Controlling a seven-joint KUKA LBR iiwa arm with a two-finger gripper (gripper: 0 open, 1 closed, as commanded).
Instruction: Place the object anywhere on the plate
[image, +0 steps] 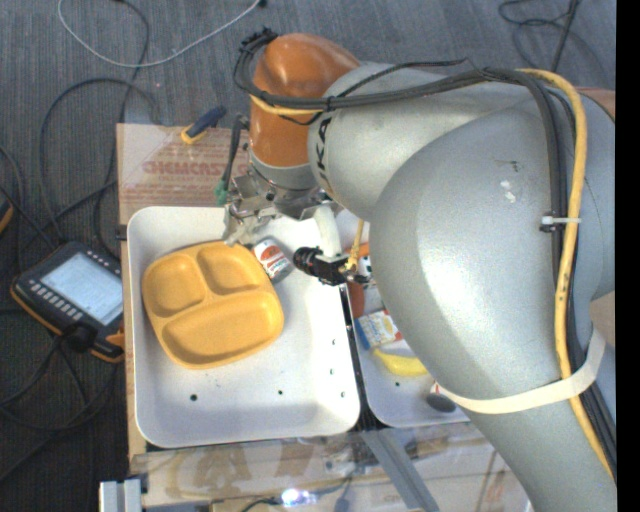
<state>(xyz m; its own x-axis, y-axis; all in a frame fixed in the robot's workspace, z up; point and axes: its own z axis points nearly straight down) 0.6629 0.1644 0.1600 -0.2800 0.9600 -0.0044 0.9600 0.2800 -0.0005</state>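
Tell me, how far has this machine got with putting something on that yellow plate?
Not finished, by the look of it. The yellow plate lies in the left bin with its compartments bare. The hand sits at the plate's far edge, beside a small red-and-white can at the plate's rim. Whether the hand grips the can is hidden. The can has yet to land on the plate.

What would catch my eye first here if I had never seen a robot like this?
First, the huge grey robot arm with its orange band, filling the right side and reaching over the bench. Next, the yellow-orange plastic plate with three compartments in the left shallow white bin. At the plate's upper right edge, beneath the wrist, lies a small red and white can, while the right bin holds a yellow banana-like object.
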